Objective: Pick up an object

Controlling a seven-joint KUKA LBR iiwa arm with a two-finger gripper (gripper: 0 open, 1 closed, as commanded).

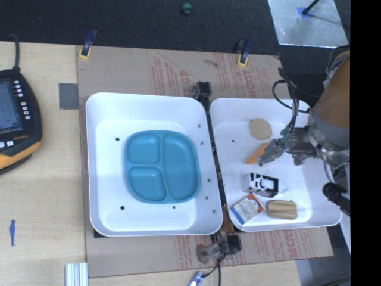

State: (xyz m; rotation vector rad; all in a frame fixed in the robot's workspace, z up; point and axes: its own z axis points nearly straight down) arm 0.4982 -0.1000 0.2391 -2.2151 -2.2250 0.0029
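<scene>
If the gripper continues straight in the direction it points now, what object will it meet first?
Most likely the orange object. The gripper points toward the view's left, slightly downward in the picture, and that object lies right at its tip in the right bin. The height above it is unclear, so contact is only probable.

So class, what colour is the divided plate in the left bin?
Light blue plate, shown best in the camera view.

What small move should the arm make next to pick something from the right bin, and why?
Probably lower the gripper a little onto the orange piece and close. The gripper sits right beside that piece in the right bin, nearer than the tan disc or the wooden block, and nothing shows between its fingers yet.
</scene>
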